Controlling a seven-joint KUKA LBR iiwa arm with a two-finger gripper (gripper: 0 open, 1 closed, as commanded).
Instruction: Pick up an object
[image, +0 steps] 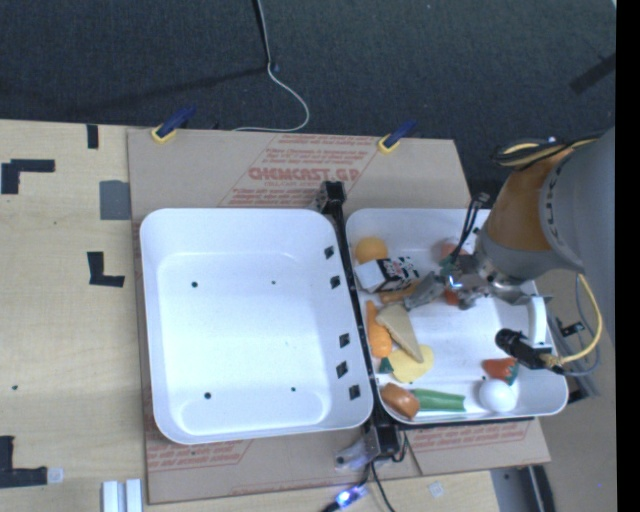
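Two white bins are seen side by side on a cardboard sheet. The left bin (240, 320) lies at 9 o'clock of centre, with only dark dots marked on its floor. The right bin (450, 345) lies at 3 o'clock and bears the clutter.

Along its left wall, from 12 toward 6 o'clock, can be counted: one orange ball (371, 249), one small black-and-white pack (398, 269), one tan wedge (401, 329), one yellow disc (414, 362), one green stick (438, 400) and, at 5 o'clock, one white ball (497, 396). Several smaller orange and red bits are too jumbled to be counted surely.

The gripper (447, 285) is seen low over the bin's upper middle, near the pack. Whether it is spread or closed cannot be told, and nothing is seen held.

The tan wedge is judged the handiest target: probably light, stiff toy food, likely smooth plastic and prone to slip. It would best be taken across its narrow flat faces, away from the disc it overlaps. The balls are judged likely to roll out.
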